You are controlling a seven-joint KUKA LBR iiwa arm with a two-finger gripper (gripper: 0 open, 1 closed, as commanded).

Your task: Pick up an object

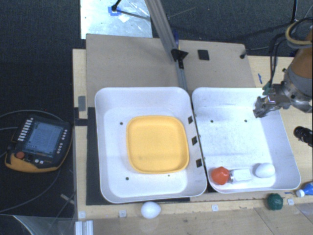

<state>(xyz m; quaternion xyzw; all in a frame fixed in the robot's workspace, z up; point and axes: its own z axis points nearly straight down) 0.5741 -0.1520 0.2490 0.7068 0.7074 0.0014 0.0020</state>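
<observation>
Arm's jaws (260,107), state indeterminable, above the right bin (288,146); orange ball (220,175), white egg (264,170) along its near wall.

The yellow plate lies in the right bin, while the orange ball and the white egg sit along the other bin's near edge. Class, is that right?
Not quite. The camera view shows the yellow plate in the left bin, not the right one. The rest holds: the orange ball and the white egg sit along the near edge of the other bin, the right bin.
</observation>
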